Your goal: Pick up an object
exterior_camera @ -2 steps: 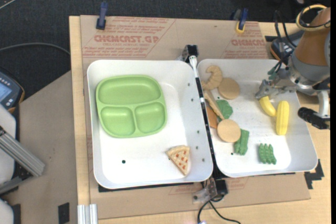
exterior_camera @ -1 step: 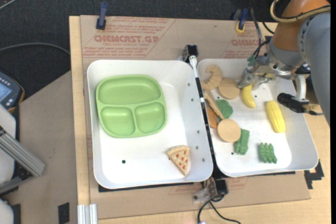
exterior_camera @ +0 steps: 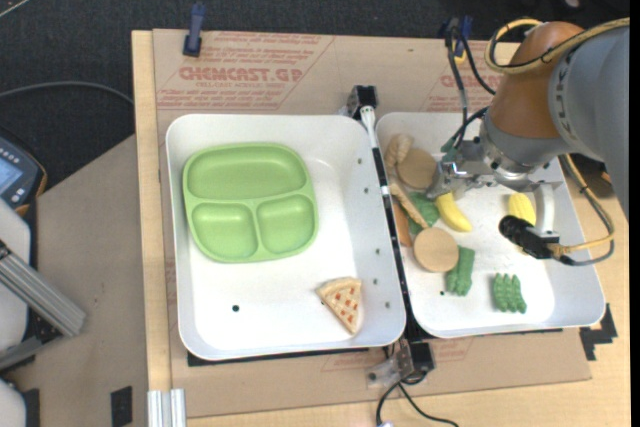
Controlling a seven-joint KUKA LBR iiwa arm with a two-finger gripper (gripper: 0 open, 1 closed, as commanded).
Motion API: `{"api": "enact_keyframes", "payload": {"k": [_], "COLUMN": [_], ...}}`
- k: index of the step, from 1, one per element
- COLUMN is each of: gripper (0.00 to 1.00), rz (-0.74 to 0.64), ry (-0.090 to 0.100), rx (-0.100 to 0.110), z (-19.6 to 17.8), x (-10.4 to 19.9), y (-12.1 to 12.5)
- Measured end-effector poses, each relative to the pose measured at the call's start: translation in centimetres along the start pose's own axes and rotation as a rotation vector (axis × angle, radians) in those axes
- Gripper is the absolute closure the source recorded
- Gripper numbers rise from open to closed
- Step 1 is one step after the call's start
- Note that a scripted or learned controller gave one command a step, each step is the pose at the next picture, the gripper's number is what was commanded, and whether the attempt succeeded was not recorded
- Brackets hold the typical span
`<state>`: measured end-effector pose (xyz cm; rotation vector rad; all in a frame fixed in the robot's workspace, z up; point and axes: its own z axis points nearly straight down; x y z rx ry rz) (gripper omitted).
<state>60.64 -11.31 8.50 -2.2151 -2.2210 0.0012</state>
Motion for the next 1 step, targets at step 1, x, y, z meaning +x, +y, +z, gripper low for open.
{"api": "enact_keyframes", "payload": {"k": [1], "gripper": [1.0], "rz": [-0.007], "ry": [0.002], "rx": [-0.012], "z": [-10.59], "x": [9.69], "y": [-4.33]}}
